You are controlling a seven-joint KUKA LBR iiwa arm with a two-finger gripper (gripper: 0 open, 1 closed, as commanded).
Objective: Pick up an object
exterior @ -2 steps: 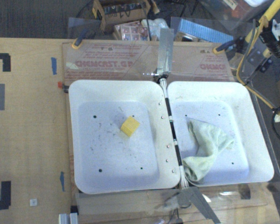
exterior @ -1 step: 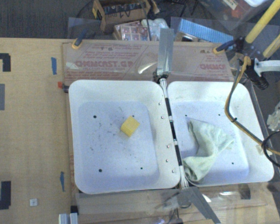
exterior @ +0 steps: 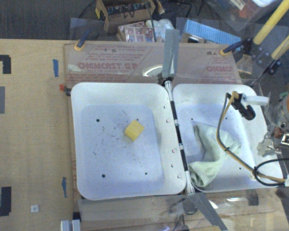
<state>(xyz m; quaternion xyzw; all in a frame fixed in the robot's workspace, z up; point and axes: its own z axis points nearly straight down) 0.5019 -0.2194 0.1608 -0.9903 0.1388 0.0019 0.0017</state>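
Observation:
A small yellow block [exterior: 134, 130] lies near the middle of the left bin [exterior: 86, 105]. A crumpled pale green cloth [exterior: 209, 155] rests in the right bin [exterior: 207, 100], along its left and front side. My gripper [exterior: 269, 146] hangs at the far right, above the right bin's right rim, away from both the cloth and the block. Nothing shows in its grasp. A yellow and black cable [exterior: 226, 124] loops from the arm over the cloth.
A grey divider [exterior: 176, 129] runs between the two bins. Cardboard [exterior: 115, 61] lies behind them, with clutter and boxes beyond. The wooden bench [exterior: 29, 129] extends to the left.

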